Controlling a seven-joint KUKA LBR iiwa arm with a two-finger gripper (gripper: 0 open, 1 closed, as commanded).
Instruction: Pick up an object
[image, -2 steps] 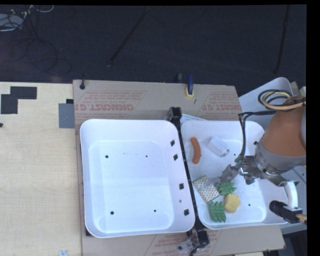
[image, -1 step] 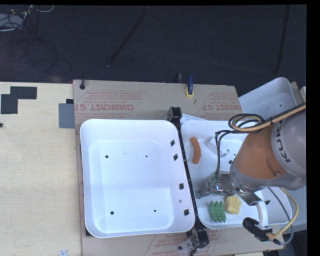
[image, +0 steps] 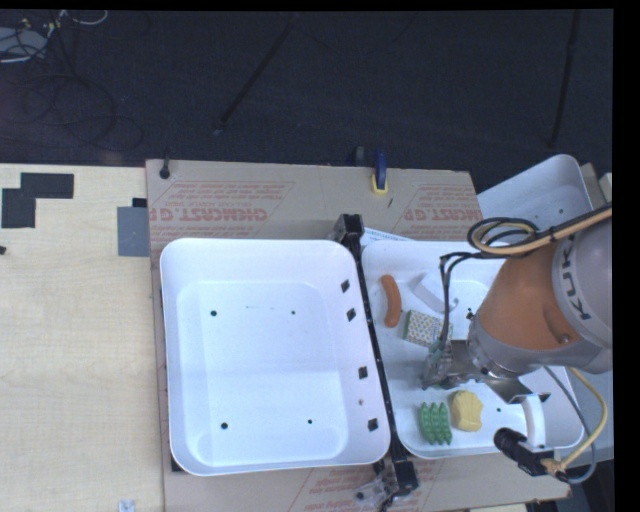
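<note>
1. An orange sausage-shaped piece (image: 392, 301) lies in the right bin (image: 400, 420), near that bin's left wall and toward its far edge, its long axis running far to near.
2. A small speckled pale block (image: 421, 327) lies flat just right of the sausage, tilted, partly under the arm.
3. A green ridged piece (image: 434, 423) lies near the right bin's near edge, long axis far to near.
4. A yellow lumpy object (image: 465, 410) sits just beside the green piece, on its right, close to touching it.
</note>
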